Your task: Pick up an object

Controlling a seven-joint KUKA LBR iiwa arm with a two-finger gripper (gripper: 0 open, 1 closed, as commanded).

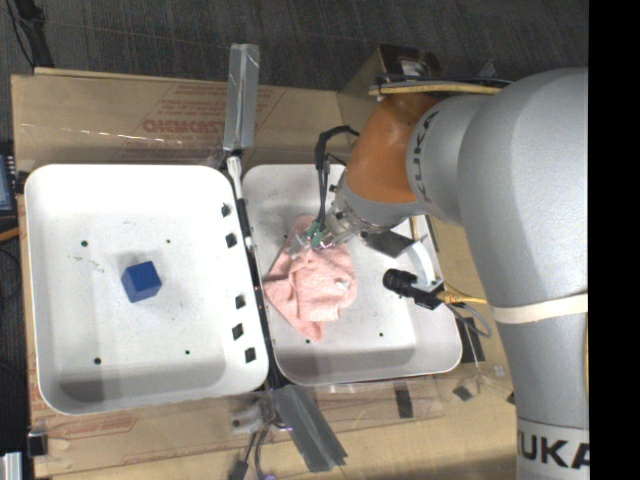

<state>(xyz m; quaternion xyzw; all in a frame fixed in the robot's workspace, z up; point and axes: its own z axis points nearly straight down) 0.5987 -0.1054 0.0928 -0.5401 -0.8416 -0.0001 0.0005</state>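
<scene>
in the right bin (430, 353), hand (322, 234) on pink cloth (318, 286), grip state unclear

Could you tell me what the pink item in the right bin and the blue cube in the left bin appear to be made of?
The pink item looks like soft cloth, perhaps terry: it lies crumpled in irregular folds with a matte, fuzzy surface. The blue cube looks rigid, with flat faces and crisp edges and an even matte colour; foam, plastic or painted wood all fit, and the view cannot settle which.
</scene>
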